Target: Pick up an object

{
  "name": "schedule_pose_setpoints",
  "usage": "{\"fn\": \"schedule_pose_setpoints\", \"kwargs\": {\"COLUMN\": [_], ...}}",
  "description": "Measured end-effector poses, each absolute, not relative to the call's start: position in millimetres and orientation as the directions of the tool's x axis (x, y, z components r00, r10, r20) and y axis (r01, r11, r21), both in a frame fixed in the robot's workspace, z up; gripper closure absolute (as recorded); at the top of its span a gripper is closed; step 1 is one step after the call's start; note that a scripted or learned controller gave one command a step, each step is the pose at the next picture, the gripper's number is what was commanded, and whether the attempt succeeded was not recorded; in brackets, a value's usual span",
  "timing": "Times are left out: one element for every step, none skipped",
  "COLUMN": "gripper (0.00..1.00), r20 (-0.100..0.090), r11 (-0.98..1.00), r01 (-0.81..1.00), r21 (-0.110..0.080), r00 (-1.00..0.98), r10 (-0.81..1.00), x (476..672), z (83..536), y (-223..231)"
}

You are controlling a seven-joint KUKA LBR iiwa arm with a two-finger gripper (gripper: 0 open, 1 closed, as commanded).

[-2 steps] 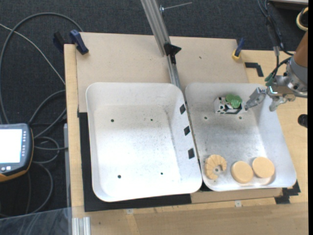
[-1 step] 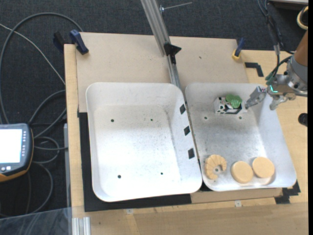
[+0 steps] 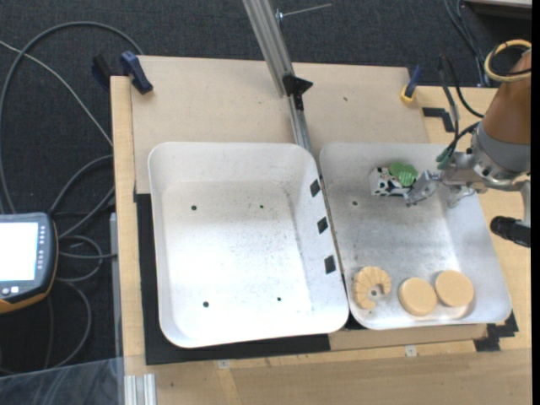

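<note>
Grey arm (image 3: 504,152), orange band, cabled metal tool (image 3: 423,189).

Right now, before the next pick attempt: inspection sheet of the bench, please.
Surface: wooden bench bearing a left bin and a right bin, side by side.
Job's things: green and black-and-white object in the right bin's far part; three tan discs along its near edge, the left one notched.
Clutter: black specks in the left bin.
Grippers: gripper low in the right bin, just right of the green object; grasp cannot be told.
Cables: grey cables on the floor at left; dark cables at far right.
Surroundings: dark carpet, metal pole, handheld screen at left, clamps on the bench's far corners.
</note>
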State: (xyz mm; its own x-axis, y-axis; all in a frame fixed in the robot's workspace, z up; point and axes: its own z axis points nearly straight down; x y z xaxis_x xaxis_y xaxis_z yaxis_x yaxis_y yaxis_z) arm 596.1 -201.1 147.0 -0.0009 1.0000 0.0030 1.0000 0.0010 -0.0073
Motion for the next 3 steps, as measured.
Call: {"fn": "schedule_pose_setpoints", "kwargs": {"gripper": [0.00, 1.00, 1.00], "r20": [0.003, 0.001, -0.001], "r11": [0.001, 0.001, 0.002], "r01": [1.000, 1.000, 1.000], "r21": [-0.007, 0.001, 0.006], "r00": [-0.001, -0.001, -0.002], "r10": [1.000, 1.000, 1.000], "x": [595.3, 597.5, 601.3], "z": [94, 109, 154], "y": [-200, -200, -196]}}
